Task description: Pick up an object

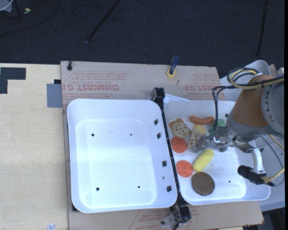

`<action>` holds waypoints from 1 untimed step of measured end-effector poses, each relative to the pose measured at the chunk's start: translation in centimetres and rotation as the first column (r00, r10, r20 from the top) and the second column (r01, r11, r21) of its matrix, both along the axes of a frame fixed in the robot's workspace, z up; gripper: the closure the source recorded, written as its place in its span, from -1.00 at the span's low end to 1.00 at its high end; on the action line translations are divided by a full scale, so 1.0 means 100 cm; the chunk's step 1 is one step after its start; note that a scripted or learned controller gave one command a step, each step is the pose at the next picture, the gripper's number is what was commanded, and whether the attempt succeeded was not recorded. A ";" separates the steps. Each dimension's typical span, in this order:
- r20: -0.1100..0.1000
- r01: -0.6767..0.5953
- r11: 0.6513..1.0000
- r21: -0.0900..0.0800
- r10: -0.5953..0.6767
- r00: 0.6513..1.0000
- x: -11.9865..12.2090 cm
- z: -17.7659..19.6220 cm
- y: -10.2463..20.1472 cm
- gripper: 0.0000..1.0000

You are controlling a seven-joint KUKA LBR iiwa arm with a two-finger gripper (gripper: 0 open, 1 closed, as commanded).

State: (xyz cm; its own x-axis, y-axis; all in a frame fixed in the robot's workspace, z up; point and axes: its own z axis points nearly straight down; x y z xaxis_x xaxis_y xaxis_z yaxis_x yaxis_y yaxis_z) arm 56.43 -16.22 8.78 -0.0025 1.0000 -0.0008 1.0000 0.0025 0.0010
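The right bin (235,188) holds the clutter, packed against its left wall. The gripper (215,142) hangs over the yellow corn (203,159) — whether it is released or clenched I cannot tell. The neighbouring cracker (198,137) could jam or deflect a grasp.

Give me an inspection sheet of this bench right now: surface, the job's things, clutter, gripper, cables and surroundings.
Surface: two white bins on cardboard; left bin, right bin.
Job's things: in the right bin, a hot dog, cracker, two orange-red discs, yellow corn, brown patty.
Clutter: yellow and blue clamp on the cardboard's far edge.
Gripper: gripper low in the right bin beside the corn; grip cannot be judged.
Cables: black and yellow cables looped above the arm.
Surroundings: dark floor beyond, wooden bench to the left.
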 end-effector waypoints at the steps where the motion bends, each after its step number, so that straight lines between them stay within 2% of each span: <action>1: -0.002 -0.002 1.000 0.001 0.002 1.000 0.026 0.000 -0.021 -1.00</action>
State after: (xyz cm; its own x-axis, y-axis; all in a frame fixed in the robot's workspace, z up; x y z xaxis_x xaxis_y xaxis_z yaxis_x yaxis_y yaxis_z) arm 59.04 -18.33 8.78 -0.0044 1.0000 -0.0001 1.0000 0.0044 -0.0007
